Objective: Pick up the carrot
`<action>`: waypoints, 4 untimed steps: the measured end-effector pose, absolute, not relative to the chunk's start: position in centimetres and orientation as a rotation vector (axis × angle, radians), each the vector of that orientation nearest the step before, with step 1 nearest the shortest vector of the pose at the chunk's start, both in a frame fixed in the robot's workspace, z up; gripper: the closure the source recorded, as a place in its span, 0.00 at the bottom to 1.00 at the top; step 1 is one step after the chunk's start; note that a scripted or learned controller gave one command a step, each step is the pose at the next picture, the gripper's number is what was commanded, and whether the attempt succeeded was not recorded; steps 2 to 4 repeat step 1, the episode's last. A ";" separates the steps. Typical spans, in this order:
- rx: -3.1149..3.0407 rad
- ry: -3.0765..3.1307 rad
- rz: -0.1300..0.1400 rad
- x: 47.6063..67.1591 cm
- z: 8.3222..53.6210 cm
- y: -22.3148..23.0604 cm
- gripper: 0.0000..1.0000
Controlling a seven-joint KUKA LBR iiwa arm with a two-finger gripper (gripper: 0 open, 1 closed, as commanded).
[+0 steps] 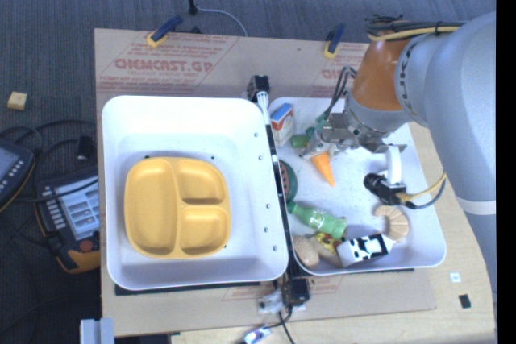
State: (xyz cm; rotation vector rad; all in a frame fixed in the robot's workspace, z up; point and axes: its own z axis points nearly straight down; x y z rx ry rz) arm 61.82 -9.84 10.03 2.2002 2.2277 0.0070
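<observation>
Nearest the lens, my grey arm (463, 105) crosses the right bin (427, 250); gripper (334, 133) sits low over its upper middle, just above the carrot (323, 166); how it is set I cannot tell from this angle. Carrot is a short orange cone, smooth, tip toward the bin's near side, lying free on white plastic. Risks, as I judge: the taper could squirt out of a pinch; green bottle (316, 217) and milk carton (280, 117) lie near, easily nudged or grabbed instead. Left bin (161, 113) holds a yellow tray (177, 205), glossy, three rounded compartments; table (161, 64) is printed cardboard.
</observation>
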 end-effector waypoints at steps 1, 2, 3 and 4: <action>2.116 2.320 0.002 66.9 18.5 -2.4 1.00; 2.116 2.320 0.002 66.9 18.5 -2.4 1.00; 2.116 2.320 0.002 66.9 18.5 -2.4 1.00; 2.116 2.320 0.002 66.9 18.5 -2.4 1.00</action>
